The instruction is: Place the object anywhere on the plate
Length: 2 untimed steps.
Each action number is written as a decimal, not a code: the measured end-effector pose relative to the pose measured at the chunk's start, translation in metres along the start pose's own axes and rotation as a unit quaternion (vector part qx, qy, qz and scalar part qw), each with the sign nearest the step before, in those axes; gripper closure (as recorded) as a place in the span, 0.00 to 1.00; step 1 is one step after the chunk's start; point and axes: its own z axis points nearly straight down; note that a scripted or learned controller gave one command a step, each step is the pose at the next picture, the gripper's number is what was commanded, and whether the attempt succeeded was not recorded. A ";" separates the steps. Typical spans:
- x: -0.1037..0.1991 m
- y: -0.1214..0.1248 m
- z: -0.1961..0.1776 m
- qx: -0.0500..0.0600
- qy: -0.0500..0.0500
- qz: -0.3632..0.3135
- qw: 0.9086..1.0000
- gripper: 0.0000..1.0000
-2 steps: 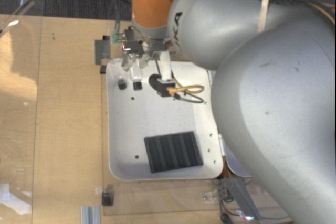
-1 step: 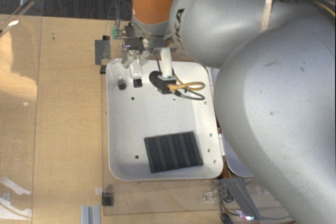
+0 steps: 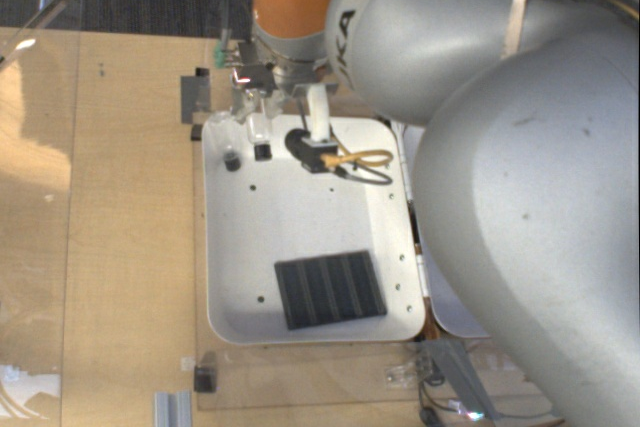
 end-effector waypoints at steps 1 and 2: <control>0.001 0.001 -0.012 -0.003 0.001 -0.001 1.000 1.00; 0.001 0.003 -0.023 -0.005 0.001 -0.002 1.000 1.00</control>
